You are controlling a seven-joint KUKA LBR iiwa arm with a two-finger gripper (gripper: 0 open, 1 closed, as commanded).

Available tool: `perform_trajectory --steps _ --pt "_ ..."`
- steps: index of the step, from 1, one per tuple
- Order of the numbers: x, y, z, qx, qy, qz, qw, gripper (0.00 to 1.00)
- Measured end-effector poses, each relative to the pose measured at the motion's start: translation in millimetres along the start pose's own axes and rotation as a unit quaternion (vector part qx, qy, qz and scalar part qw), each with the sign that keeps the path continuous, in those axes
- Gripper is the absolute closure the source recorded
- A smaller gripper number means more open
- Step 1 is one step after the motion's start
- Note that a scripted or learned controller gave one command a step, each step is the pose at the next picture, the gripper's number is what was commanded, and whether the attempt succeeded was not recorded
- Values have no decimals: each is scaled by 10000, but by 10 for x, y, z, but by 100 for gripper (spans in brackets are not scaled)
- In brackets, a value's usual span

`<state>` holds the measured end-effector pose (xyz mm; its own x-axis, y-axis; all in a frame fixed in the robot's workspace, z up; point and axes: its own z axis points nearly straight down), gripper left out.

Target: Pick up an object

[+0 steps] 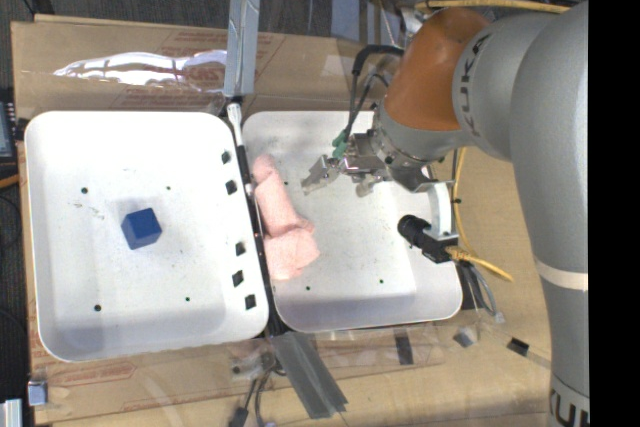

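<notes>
Left of the hand (322, 177), against the right bin's (400, 300) left wall, lies the pink foam piece (283, 227), long axis running top to bottom and slightly rightward. Whether the hand is spread, I cannot tell.

bright, even overhead light; glare on the plastic sheet (140, 70); mildly soft.

Two white bins (60, 335) side by side on brown bench (120, 50), prob. cardboard-covered w/ tape.
</notes>
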<state>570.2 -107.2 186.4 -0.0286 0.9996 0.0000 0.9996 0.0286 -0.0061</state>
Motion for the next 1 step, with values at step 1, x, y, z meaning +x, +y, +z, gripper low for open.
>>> perform_trajectory --steps 1 --pt "99 -136 940 -27 2 -228 9997 0"
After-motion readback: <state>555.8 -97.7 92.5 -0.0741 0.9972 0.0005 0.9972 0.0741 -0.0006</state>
